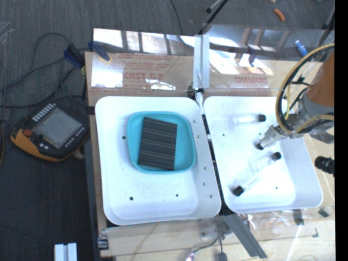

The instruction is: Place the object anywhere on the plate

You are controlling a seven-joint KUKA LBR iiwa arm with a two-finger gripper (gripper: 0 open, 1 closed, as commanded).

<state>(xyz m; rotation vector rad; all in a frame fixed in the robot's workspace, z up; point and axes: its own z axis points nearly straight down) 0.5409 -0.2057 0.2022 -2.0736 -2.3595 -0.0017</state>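
Note:
A dark grey ribbed rectangular block (158,143) lies flat on the teal plate (187,151), roughly at the plate's middle. The plate rests in the left white bin (114,184). My gripper (265,141) hangs over the right white bin (304,192), well to the right of the plate and apart from the block. It points down and to the left from the grey wrist, and I see nothing held at its tip.
Several clear tubes with black caps lie in the right bin: one near the back (247,118), one in the middle (263,165), and a cap near the front (237,190). A raised ridge (209,145) divides the two bins. Yellow and black cables (283,99) loop beside the wrist.

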